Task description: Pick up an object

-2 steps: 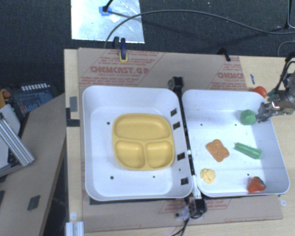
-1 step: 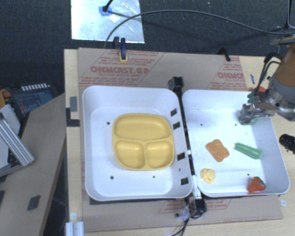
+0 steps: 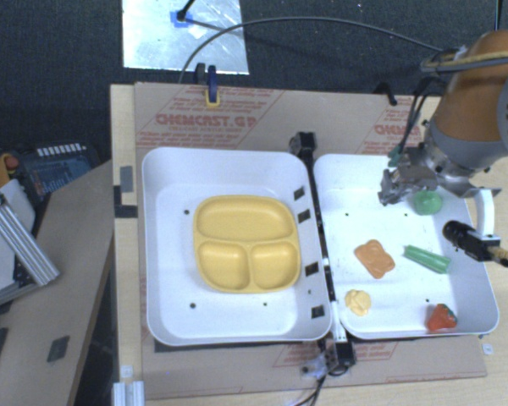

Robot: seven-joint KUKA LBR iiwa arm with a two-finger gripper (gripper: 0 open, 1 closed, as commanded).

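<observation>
A flat brown cardboard-covered bench is seen bearing two shallow white plastic bins, left bin and right bin, placed side by side, touching.

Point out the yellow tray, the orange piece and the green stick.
yellow tray [image 3: 245, 242]: camera view, its middle divider.
orange piece [image 3: 374, 258]: camera view, its centre.
green stick [image 3: 427, 259]: camera view, mid-length.

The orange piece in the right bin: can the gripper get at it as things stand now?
Probably yes. The orange piece lies alone on open floor, with the gripper above the same right bin.
</observation>
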